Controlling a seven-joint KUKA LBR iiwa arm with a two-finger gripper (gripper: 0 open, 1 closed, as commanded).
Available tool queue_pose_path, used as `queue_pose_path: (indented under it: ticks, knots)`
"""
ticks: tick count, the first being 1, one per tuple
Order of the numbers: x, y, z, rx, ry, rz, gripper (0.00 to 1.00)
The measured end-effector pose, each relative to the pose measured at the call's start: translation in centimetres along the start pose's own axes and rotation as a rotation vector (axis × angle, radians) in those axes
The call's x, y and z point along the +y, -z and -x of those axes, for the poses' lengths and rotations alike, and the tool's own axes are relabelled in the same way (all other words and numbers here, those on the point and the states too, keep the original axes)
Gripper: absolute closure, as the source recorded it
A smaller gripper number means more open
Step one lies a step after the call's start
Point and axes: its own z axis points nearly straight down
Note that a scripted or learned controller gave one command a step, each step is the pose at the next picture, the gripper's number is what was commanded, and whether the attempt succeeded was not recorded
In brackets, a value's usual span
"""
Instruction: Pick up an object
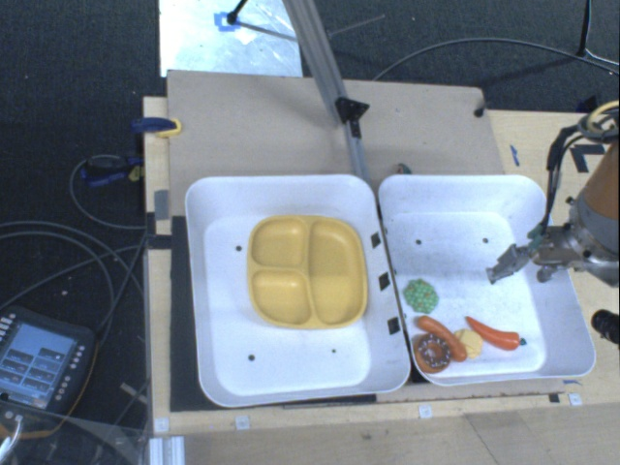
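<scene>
1. As I reach in from the right, my gripper (520, 263) hangs over the right bin (455, 216), near its right wall.
2. My fingers (504, 264) are spread apart, with nothing between them and nothing touched.
3. The toys lie well apart from my hand at the bin's near end: a green broccoli (420, 294), a sausage (442, 335), a chocolate doughnut (430, 354), a yellow piece (470, 341) and an orange carrot (492, 333).
4. A yellow divided plate (308, 270) sits in the left bin (218, 289).
</scene>
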Motion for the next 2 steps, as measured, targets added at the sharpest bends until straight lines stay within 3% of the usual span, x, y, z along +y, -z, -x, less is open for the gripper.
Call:
queue_pose_path:
  ticks: [2]
  knots:
    - [0.4,-11.0,0.1,0.001,0.000,0.000,0.00]
